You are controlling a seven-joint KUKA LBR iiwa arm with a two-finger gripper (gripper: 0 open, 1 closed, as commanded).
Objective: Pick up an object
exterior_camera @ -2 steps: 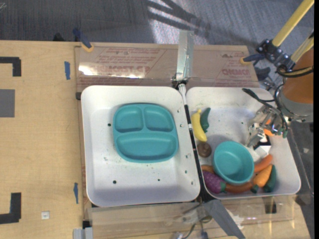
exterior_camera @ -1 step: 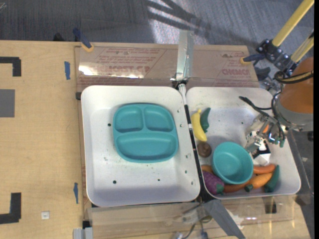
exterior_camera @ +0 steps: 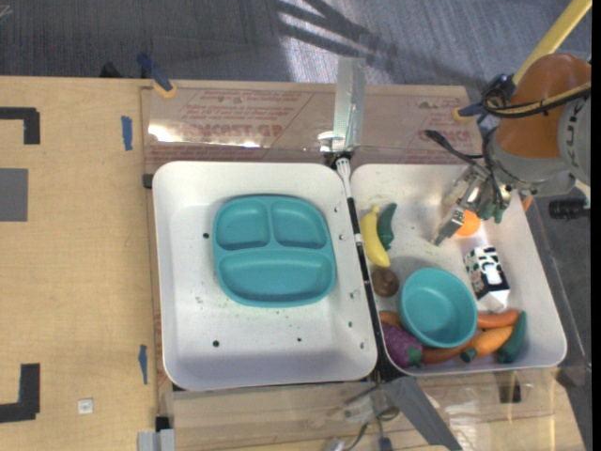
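- Hanging over the right bin, the gripper is at about 1 o'clock of this bin, with its fingers pointing down and to the left.
- How wide the jaws stand, I cannot tell; the metal parts are blurred together.
- Just under the gripper there is a small orange object; if it is between the jaws or only below them is not clear.
- At 5 o'clock from the gripper, near it, lies a white bottle with a black print.
- At 9 o'clock from the gripper, a yellow banana lies along the left wall of the right bin, with a green piece touching it.
- A teal bowl stands in the lower middle of the right bin, and a brown round thing is just beside it at 10 o'clock.
- Below the bowl lie a purple vegetable and orange carrots, touching the bowl's rim.
- In the left bin, a teal divided plate lies a little above the middle.
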